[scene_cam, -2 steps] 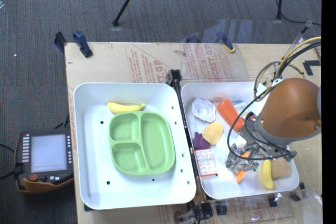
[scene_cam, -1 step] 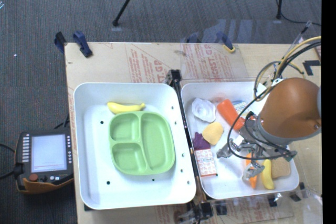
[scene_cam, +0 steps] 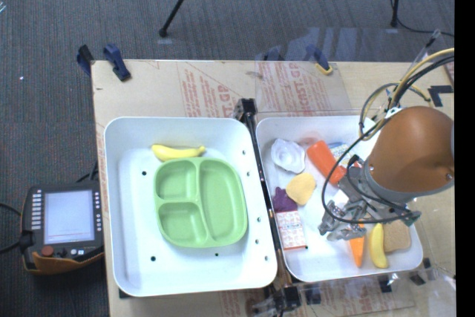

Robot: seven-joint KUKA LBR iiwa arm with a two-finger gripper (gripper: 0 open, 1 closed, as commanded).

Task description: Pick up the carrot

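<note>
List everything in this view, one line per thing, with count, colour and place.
bins: 2, white, side by side on bench
plate: 1, green, three compartments, left bin
bananas: 2, yellow, one left bin above plate, one right bin near corner
carrot: 1, orange, right bin, under gripper
orange block: 1, right bin
white shell-like piece: 1, right bin
yellow chip-like piece: 1, right bin
bread slice: 1, tan, right bin
tablet: 1, floor, left
gripper: 1, grey, over right bin
</note>
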